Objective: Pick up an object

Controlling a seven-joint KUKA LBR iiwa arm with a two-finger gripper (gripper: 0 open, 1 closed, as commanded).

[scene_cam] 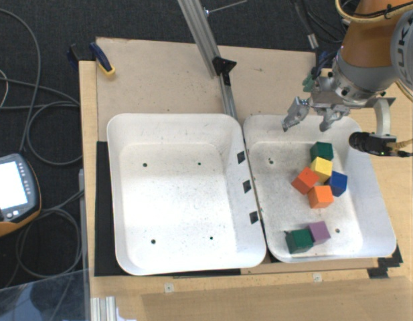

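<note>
Blocks sitting in right white plastic bin [367,229]: dark green cube [299,240] and purple cube [319,231] nearest, then orange cubes [313,188], blue, yellow, green. Grey two-finger gripper [312,119] hovering beyond them, fingers apart, holding nothing. Approach step; next move is needing descent over one cube.

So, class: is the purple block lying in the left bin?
No, the purple block lies in the right bin, beside a dark green block near its front edge.

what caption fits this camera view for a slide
Open two-finger gripper above right white bin of small coloured blocks.
</note>
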